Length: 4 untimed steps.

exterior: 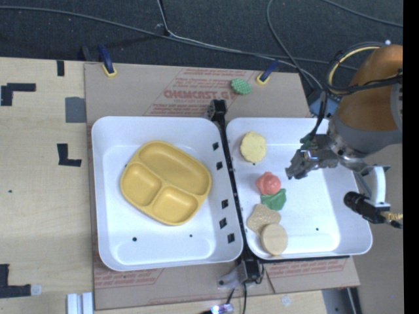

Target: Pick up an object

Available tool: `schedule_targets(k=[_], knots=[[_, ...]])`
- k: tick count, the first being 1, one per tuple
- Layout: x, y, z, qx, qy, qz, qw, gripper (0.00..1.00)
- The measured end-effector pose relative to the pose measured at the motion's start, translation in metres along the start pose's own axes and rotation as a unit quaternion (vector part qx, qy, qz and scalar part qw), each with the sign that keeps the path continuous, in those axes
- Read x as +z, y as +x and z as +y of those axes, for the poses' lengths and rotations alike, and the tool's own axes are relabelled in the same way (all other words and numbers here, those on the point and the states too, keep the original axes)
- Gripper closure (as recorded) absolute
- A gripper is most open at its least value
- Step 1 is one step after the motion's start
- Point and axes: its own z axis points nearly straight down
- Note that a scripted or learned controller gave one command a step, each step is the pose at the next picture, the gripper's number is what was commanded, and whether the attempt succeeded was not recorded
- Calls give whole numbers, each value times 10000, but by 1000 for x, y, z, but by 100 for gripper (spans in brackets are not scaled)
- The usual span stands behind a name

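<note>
The jaws hang over the right bin, just right of the red and green toy; I cannot tell whether they are apart or together. A pale yellow round piece lies nearby. The yellow divided tray sits in the left bin.
</note>
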Motion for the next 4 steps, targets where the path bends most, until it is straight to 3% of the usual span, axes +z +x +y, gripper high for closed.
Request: schedule_targets(k=[1,4], knots=[[-10,0,0,3,20,5,10000,100],[24,156,41,-20,30,4,10000,100]])
